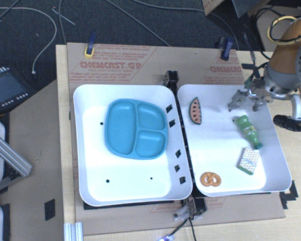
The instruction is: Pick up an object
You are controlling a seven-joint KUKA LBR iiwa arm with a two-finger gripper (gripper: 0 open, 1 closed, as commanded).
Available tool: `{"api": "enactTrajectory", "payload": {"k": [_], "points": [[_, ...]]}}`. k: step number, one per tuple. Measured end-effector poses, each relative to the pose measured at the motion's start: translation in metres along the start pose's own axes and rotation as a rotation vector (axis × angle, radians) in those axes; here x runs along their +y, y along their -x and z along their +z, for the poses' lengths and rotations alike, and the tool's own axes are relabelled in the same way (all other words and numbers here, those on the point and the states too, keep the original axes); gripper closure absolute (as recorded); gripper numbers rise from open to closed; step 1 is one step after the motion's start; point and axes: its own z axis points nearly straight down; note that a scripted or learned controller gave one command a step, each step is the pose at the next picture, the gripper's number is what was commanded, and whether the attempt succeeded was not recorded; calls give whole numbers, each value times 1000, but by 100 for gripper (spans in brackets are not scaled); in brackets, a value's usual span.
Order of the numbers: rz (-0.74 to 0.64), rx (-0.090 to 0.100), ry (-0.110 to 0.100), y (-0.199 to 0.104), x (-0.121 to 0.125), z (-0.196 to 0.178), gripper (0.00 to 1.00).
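Camera view | metal two-finger gripper [247, 99] looks spread, holding nothing | green plastic bottle [248, 131] just below | drop straight, straddle its width

A watermelon slice [194, 110], a green bottle [248, 130] lying down, a small box [249, 161] and a pretzel [210, 179] lie in the right bin [218, 139].

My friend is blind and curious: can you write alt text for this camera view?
A grey arm's end effector hovers over the right bin's far edge, above a watermelon slice, green bottle, small carton and pretzel. The left bin holds a blue divided plate.
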Motion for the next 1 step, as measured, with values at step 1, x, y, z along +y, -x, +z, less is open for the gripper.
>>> {"api": "enactTrajectory", "payload": {"k": [1], "points": [[-1,4,1,-3,1,29,0]]}}
